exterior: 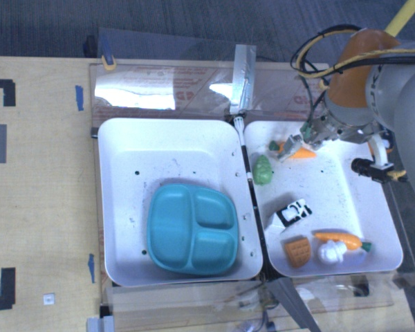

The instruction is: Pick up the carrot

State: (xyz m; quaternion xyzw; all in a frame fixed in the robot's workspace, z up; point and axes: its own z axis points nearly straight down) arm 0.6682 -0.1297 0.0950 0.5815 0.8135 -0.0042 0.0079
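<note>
An orange carrot (337, 240) with a green top lies near the front of the right bin (373, 206), pointing left, with a white object (332, 254) against it. My gripper (308, 137) hangs low over the back of the same bin, far from that carrot. An orange wedge-shaped piece (303, 154) lies directly below the gripper tip, touching or nearly touching it. A small green and orange bit (277, 146) sits just to the left of it.
The right bin also holds a green lump (262, 170) by the divider, a black and white object (293, 213) in the middle and a tan waffle-like block (298, 251) at the front. A blue sectioned tray (192, 232) lies in the left bin (124, 158).
</note>
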